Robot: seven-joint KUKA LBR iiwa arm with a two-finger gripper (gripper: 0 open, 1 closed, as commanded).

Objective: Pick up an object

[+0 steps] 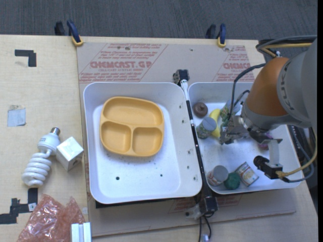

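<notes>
Pale wood bench [40, 95] under me carries two white bins side by side. My hand [228, 135] is down in the right bin [290, 178], near its middle; I cannot tell how it is set. Just to its left lie a yellow object [216, 116] and a small greenish jar [206, 129], with a brown round piece [201, 108] above them. Nearer the front wall, well apart from my hand, sit a grey can [218, 175], a green lump [232, 181] and a small tin [247, 174]. A yellow divided plate [132, 126] lies in the left bin [101, 185]
</notes>
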